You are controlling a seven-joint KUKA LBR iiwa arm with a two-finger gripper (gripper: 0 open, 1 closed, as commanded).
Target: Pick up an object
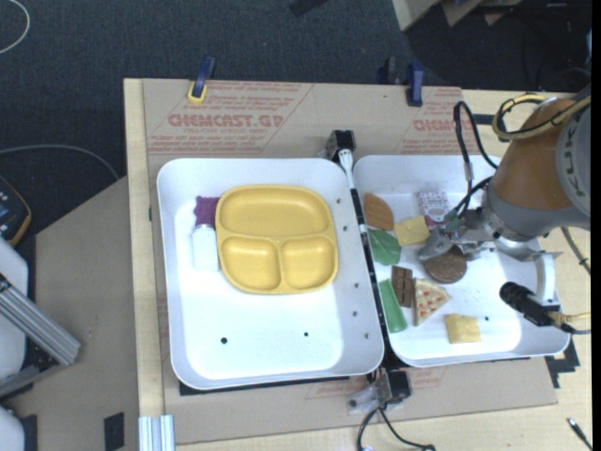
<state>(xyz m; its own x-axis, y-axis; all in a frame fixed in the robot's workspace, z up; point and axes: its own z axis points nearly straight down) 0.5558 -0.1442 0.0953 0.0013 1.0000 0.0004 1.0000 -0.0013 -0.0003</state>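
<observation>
The grey arm with its orange band [533, 158] reaches in from the right, its two-finger gripper [449, 242] lowered, wrist angled leftward.

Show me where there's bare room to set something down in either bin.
Left bin: the front half is bare, below the yellow divided plate. Right bin: crowded along its left side with food pieces around the gripper; small bare patch near the yellow cube and the pizza slice.

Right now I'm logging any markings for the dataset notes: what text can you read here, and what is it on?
"CHEMCAST G.P": red print on the brown board under the bins, above the left bin.
Same red print repeats above the right bin, cut short by the arm.
Smaller red lines beneath: too blurred to read.
</observation>
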